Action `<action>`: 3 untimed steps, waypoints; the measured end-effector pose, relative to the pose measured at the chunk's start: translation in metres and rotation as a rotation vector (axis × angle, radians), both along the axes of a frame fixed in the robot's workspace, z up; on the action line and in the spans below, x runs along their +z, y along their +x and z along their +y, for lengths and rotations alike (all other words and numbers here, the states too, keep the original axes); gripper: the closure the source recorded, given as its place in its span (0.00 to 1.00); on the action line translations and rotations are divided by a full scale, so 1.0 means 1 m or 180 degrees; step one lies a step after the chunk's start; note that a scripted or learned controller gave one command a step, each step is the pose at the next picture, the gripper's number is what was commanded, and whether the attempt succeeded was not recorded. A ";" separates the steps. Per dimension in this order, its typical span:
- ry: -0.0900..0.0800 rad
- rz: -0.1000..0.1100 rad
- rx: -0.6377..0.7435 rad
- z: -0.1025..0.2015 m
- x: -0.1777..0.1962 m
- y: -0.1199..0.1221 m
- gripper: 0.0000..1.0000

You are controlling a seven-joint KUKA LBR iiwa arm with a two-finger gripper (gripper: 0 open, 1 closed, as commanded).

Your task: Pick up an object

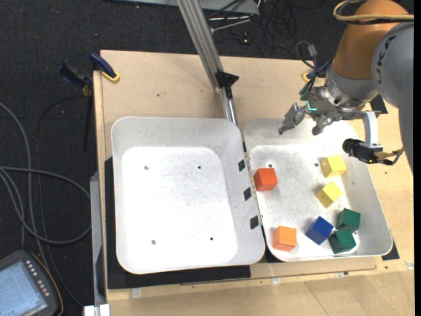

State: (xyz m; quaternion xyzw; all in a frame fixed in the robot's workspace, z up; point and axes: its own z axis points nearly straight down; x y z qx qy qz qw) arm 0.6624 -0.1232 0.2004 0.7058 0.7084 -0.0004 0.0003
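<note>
While the hand (304, 120) is held spread and empty above the right bin (289, 140), the isolated red-orange cube (266, 179) is best targeted.

The arm (378, 38) ran off the right edge, so its upper links and base were cut from view. The wrist body covered part of the right bin's (263, 131) far rim and corner. The hand (304, 120) was small and dark against the bin, and the stance of its fingers could not be made out. Two green cubes (345, 230) sat so close together that where one ended and the other began was unclear. A tablet screen (20, 287) was clipped by the bottom-left corner. The counter's (158, 84) near edge was partly lost at the bottom.
</note>
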 end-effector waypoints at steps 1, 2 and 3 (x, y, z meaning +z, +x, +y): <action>0.0004 0.0017 -0.0003 0.010 -0.059 -0.003 0.00; 0.0002 0.0010 -0.0005 0.010 -0.108 -0.004 0.00; 0.0000 -0.0010 -0.0006 0.010 -0.094 -0.002 1.00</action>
